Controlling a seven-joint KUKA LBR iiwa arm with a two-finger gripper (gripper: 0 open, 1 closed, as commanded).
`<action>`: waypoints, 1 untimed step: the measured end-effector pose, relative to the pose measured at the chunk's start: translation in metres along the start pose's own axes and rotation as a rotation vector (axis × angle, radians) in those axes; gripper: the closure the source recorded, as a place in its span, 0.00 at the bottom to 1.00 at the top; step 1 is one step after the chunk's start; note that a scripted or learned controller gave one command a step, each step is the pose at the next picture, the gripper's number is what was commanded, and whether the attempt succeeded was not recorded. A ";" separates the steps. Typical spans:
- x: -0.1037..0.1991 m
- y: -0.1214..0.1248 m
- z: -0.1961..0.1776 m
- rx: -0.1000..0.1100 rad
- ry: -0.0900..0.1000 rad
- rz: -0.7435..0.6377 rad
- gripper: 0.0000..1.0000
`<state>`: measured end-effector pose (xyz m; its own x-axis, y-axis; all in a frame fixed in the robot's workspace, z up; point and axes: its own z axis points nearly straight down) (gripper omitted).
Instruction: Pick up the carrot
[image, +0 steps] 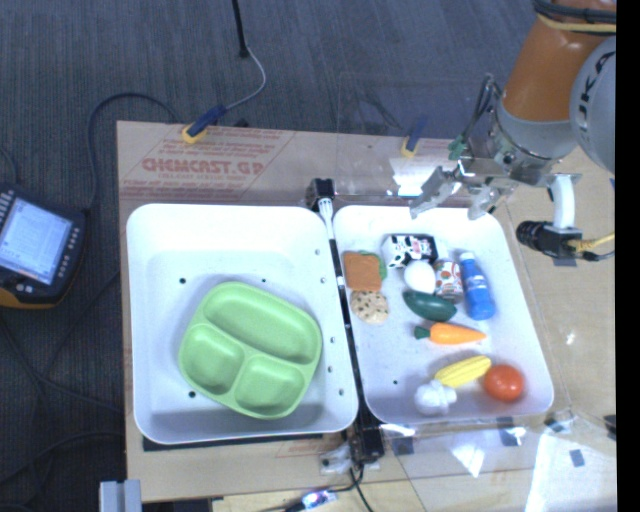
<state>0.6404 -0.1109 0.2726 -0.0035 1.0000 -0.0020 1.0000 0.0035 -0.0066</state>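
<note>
The carrot (456, 334) is orange with a green stem end and lies flat in the middle of the right bin (525, 300), pointing right. My gripper (447, 204) hangs over the bin's far rim, well above and behind the carrot. Its two fingers (428, 196) are spread apart, open, with nothing between them.
Crowding the carrot are a dark green vegetable (431, 306), a blue bottle (478, 289), a small can (447, 280), a white egg (420, 277), yellow corn (462, 371), a tomato (504, 383) and garlic (435, 397). Toast (362, 268) and a cookie (370, 306) lie left. The left bin holds a green divided plate (250, 348).
</note>
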 end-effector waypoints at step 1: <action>-0.016 -0.085 0.090 0.007 0.002 -0.139 0.00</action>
<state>0.5549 -0.1277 0.1828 -0.1416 0.9899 0.0012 0.9898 0.1416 -0.0139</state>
